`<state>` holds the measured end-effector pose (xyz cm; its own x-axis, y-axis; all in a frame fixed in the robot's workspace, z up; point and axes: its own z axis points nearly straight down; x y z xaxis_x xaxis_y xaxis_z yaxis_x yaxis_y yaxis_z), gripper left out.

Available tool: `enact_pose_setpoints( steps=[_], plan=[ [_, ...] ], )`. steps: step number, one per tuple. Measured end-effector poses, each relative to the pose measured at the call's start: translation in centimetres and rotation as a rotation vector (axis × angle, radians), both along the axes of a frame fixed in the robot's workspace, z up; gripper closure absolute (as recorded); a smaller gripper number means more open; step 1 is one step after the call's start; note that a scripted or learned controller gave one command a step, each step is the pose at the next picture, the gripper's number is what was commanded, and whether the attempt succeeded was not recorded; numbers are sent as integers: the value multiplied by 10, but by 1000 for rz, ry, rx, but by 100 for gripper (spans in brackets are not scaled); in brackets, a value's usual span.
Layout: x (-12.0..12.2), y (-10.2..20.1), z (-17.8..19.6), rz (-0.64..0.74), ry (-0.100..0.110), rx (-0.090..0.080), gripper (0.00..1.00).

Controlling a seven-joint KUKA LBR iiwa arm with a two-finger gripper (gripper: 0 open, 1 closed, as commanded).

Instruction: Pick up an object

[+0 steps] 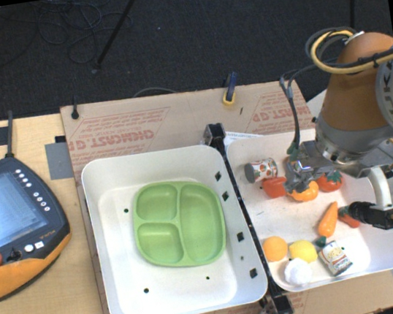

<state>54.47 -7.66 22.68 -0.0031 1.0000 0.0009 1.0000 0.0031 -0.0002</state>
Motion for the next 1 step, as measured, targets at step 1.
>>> enact_pose_setpoints(
  steps=[1],
  plan=[
    [33,45,-10,1,2,1,100]
  ],
)
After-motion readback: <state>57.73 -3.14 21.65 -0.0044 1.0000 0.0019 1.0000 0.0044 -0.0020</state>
